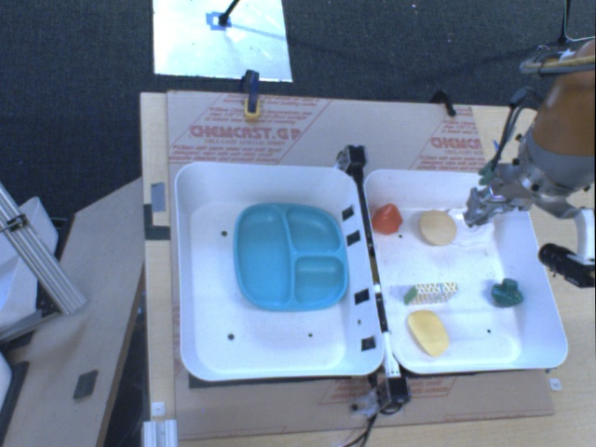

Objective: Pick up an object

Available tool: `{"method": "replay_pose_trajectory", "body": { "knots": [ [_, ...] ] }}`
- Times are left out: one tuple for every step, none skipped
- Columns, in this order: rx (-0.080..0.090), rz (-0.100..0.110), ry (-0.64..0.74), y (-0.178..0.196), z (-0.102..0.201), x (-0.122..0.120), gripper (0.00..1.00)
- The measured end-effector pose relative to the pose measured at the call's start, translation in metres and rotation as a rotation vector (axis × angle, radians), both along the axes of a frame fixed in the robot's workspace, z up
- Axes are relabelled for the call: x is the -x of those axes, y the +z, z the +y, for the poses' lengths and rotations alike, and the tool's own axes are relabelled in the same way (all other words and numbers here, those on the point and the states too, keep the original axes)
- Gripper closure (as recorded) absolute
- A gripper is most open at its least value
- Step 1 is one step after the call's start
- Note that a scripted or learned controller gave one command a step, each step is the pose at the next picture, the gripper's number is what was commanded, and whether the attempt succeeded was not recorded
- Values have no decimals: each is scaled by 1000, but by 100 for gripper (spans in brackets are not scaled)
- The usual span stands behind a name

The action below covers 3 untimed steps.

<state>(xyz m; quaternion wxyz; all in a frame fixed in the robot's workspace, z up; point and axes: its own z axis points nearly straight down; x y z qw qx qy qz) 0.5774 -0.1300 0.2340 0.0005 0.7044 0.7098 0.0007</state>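
Grey gripper (477, 209) hovers over right bin (535, 250), just beside cream round piece (437, 228); finger state unreadable. Blue tray (289, 256) sits in left bin (209, 203).

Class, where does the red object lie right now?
The red object lies in the right bin, near its upper-left corner, just left of the round beige piece.

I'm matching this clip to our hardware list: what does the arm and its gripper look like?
The arm is grey, with a rounded orange band above the wrist. Thin dark cables run alongside it. The gripper is small, metallic grey, with pale fingers.
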Motion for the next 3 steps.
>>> {"method": "replay_pose_trajectory", "body": {
  "knots": [
    [-1,-1,2,8,50,-3,100],
    [-1,0,2,13,106,2,100],
    [-1,-1,2,12,166,-5,100]
  ]
}}
